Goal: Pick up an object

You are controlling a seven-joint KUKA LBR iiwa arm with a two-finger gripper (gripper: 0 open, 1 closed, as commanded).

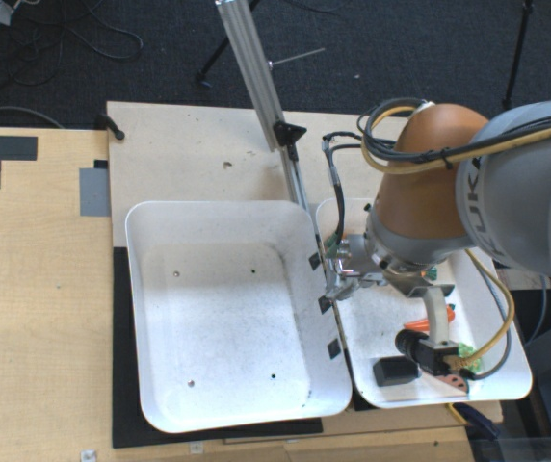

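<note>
Black block, small, matte and rectangular, lay flat in the right bin, near its front wall. Orange piece lay further back in that bin, partly hidden by the glossy arm. Gripper hung by that bin's left wall; open or closed, couldn't tell. Left bin, smooth white with rounded corners, sat just beside the right bin.

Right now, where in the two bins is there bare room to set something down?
The left bin has the room: its floor is bare from its left wall across to the right bin. That bin is crowded: the arm hangs over it, and small things lie at its near end.
</note>
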